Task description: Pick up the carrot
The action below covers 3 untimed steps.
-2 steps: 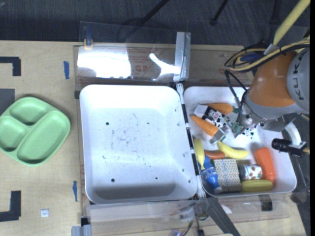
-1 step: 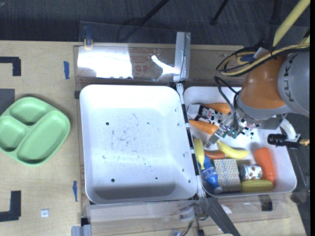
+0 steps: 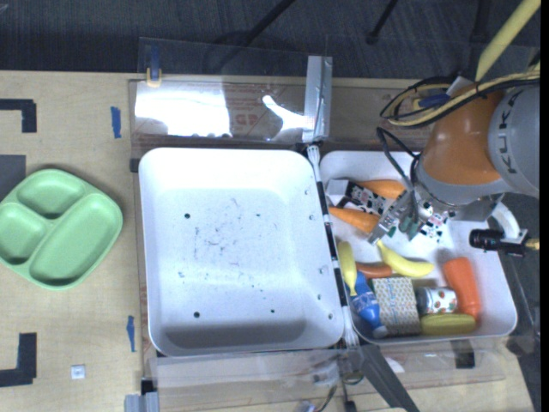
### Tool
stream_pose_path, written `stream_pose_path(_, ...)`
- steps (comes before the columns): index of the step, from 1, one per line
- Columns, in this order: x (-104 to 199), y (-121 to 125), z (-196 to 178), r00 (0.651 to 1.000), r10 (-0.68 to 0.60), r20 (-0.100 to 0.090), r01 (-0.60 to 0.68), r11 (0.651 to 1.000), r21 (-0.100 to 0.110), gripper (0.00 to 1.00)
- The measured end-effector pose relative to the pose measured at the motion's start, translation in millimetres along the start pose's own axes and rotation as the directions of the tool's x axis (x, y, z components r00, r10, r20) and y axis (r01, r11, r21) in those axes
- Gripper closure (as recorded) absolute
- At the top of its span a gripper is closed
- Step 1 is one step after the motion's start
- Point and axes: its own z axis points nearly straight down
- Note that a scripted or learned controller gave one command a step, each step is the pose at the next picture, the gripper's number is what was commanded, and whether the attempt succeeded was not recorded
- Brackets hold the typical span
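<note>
Carrot (image 3: 353, 218): lies in the right bin (image 3: 502, 320), at its far left, pointing left.
End effector (image 3: 396, 221): just right of the carrot's thick end, low over the bin; grip state cannot be told.
Banana (image 3: 405, 263): just near of the end effector.
Left bin (image 3: 232, 247): beside the right one.
Green plate (image 3: 57, 227): far left on the bench (image 3: 69, 350).
</note>
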Motion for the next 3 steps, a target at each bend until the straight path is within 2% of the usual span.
stream_pose_path(1, -53.3, -34.0, -69.4, 0.986, -0.166, -0.004, 0.166, 0.986, 0.005, 1.0)
stream_pose_path(2, -53.3, -34.1, -69.4, 0.986, -0.165, -0.004, 0.165, 0.986, 0.005, 0.0)
stream_pose_path(3, -87.5, -0.7, 9.9, 0.989, -0.145, -0.003, 0.145, 0.989, 0.004, 0.0)
